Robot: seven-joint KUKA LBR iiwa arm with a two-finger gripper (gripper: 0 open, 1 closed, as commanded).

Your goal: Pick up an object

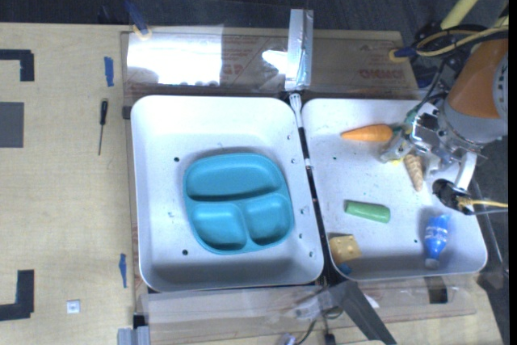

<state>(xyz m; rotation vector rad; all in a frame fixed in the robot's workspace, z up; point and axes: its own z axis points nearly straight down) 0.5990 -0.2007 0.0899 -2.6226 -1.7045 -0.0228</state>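
the hand (409, 143) sits over the upper right part of the right bin (380, 250), just right of the toy carrot (367, 134) and touching or just above a small tan cone-like piece (415, 170); whether it is released or clenched i cannot tell. below the carrot lies a green block (367, 211), with a blue bottle (436, 236) to the lower right and a tan chunk (344, 246) at the bin's lower left. left of that bin, the left bin (153, 174) holds a teal divided tray (238, 200).

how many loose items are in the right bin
5: carrot at the far side, cone-shaped piece beside the gripper, green block mid-bin, blue bottle near right, tan piece near-left corner. The arm may hide more.
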